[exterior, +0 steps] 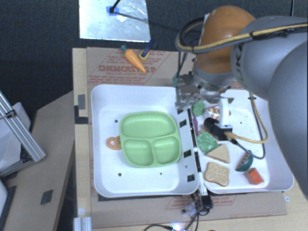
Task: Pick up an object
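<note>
Arm (269, 61): grey, bulky, entering from upper right, slanting down and leftward. Orange band (224, 30): rounded, directly above wrist, yellow cable looped across it. Wrist: pointed downward. Gripper (190, 97): metallic, low over the surface near frame centre; state of jaws indiscernible from this angle.

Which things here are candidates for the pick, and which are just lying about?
For the job: gripper; in the right bin: toast slice, bread triangle, green leaf, orange block.
Lying about: green divided plate, pretzel, toy carrot.
</note>
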Controlling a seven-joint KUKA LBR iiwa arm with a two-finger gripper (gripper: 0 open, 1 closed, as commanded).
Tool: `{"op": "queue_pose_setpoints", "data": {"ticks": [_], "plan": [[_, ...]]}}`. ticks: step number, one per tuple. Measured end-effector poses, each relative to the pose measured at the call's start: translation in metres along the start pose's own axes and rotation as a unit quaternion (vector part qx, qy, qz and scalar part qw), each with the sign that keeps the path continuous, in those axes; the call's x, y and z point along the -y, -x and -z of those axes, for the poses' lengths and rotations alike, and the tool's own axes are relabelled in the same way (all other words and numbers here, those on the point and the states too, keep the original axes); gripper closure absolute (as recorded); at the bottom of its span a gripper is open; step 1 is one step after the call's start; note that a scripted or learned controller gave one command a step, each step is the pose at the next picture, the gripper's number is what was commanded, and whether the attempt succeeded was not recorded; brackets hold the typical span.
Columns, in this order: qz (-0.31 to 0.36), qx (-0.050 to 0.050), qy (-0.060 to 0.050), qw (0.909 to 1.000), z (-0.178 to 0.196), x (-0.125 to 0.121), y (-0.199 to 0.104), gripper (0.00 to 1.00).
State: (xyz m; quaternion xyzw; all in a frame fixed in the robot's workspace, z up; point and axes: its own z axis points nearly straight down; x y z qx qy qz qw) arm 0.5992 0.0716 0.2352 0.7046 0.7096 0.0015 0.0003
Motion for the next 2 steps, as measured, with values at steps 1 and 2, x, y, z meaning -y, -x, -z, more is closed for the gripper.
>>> {"op": "queue_pose_setpoints", "data": {"ticks": [1,2], "plan": [[0.000,0.001,-0.001,1.0000,-0.005,0.005,-0.007,1.00],[-0.001,0.001,-0.002,1.0000,-0.016,0.002,-0.007,1.00]]}}
